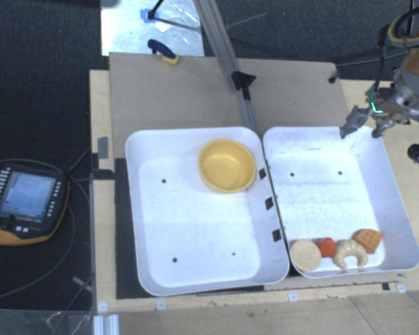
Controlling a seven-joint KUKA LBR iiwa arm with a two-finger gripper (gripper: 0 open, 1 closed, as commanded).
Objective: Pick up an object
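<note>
My gripper [364,125] hangs over the far right corner of the right bin [335,180], its two fingers spread apart with nothing between them. At that bin's near edge lie a round pale biscuit [306,254], a small red piece [326,246], a croissant [351,252] and a waffle-like orange piece [368,239], all far from the gripper. A yellow bowl [227,165] sits upright at the far right of the left bin [188,257].
A grey pole [220,33] slants across the back of the bench down to a black clamp [243,81]. A teach pendant [22,202] lies on the floor at the left. Black clips [269,202] join the two bins.
</note>
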